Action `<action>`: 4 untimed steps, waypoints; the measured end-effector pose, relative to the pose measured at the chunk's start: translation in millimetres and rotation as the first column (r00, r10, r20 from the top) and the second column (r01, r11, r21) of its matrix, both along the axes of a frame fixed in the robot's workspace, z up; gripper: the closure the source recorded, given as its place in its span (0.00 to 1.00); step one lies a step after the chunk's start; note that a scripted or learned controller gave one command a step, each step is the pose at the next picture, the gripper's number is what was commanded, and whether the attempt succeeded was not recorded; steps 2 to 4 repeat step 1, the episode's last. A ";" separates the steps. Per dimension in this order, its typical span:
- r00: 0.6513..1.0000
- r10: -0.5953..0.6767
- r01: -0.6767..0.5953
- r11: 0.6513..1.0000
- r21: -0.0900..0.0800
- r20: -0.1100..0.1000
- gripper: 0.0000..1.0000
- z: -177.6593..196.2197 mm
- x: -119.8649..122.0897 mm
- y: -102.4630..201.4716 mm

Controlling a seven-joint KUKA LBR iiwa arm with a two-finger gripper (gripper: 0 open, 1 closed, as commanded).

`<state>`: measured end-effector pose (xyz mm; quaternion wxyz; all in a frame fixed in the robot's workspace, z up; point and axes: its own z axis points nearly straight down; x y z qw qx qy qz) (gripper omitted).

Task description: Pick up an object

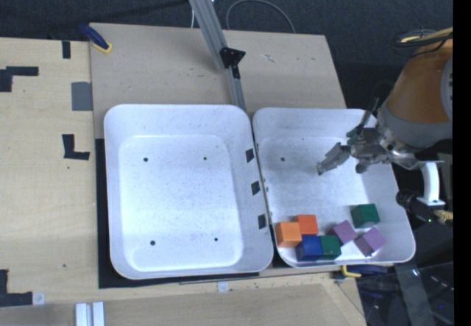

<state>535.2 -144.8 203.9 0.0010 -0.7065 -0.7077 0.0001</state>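
Note:
Several small blocks lie clustered at the near end of the right bin (294, 133): two orange blocks (296, 229), a blue one (310, 246), a green one (330, 246), two purple ones (344, 231) (370, 241) and a dark green one (364, 214). My gripper (343, 164) hangs over the middle of the right bin, reaching in from the right. Its fingers are spread open with nothing between them. The blocks sit well below it toward the front rim.
The left bin (118, 170) lies beside the right one. A slanted metal rail (213, 30) runs from the top down to the gap between the bins. The arm's orange band (419, 89) is at the right.

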 end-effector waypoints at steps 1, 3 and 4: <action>1.000 -0.002 0.002 1.000 -0.002 -0.005 0.00 -54.2 4.4 -12.5; 1.000 -0.002 0.002 1.000 -0.002 -0.005 0.00 -54.2 4.4 -12.5; 1.000 -0.002 0.002 1.000 -0.002 -0.005 0.00 -54.2 4.4 -12.5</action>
